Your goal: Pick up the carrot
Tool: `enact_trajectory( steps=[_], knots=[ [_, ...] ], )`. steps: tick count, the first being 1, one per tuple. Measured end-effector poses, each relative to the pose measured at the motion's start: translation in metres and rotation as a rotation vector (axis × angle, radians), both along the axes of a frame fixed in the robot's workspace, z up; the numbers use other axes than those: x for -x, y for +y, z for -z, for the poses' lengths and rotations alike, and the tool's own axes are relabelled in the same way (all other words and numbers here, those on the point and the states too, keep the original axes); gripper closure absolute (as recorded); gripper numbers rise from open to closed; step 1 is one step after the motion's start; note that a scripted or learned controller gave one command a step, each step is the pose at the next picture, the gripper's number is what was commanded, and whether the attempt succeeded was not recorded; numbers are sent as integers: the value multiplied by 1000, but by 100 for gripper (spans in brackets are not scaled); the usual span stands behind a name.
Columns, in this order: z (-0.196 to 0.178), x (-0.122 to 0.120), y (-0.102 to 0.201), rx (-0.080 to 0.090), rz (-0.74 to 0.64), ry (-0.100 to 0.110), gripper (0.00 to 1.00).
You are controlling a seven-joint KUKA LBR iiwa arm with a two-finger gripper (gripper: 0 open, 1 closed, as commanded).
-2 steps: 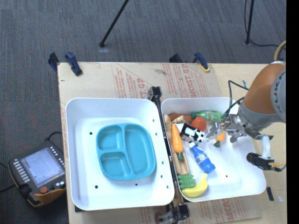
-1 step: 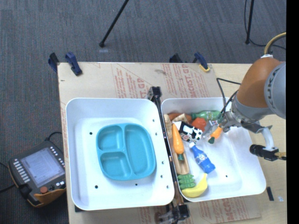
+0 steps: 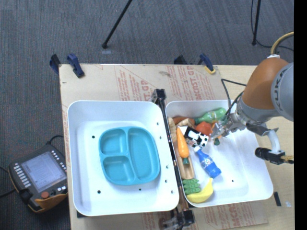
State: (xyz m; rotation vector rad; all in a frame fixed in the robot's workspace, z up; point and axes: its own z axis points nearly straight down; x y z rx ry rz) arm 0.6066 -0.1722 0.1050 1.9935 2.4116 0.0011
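The orange carrot [image 3: 182,144] lies lengthwise along the left side of the right bin [image 3: 242,188], close to the divider between the bins. My gripper [image 3: 219,132] hangs over the upper middle of that bin, to the right of the carrot and apart from it, just beside a black-and-white toy [image 3: 197,137] and an orange-red item [image 3: 204,127]. The arm's orange band and grey wrist come in from the right.
The right bin also holds a green bottle [image 3: 211,115], a blue bottle [image 3: 207,163], a banana [image 3: 201,193], a green piece [image 3: 190,184] and a wooden stick. The left bin [image 3: 86,114] holds a blue divided plate [image 3: 129,155]. A pendant lies on the floor at left.
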Motion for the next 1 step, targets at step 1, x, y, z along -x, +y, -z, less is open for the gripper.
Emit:
enact_trajectory(
  steps=[1],
  knots=[
    [0, 0, 0, -1, 1, 0, 0]
  ],
)
